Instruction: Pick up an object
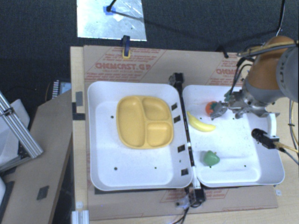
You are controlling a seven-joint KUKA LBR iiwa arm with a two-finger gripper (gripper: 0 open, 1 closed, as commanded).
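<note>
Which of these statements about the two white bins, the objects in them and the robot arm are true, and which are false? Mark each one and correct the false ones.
1. The yellow divided plate lies in the left bin. True.
2. The banana lies on the yellow divided plate. False: it lies in the right bin, near that bin's left wall.
3. The green object is nearer the camera than the banana. True.
4. The gripper hangs over the left bin. False: it is over the right bin, beside the orange-red object.
5. The yellow divided plate has three compartments. True.
6. The green object touches the banana. False: bare bin floor lies between them.
</note>
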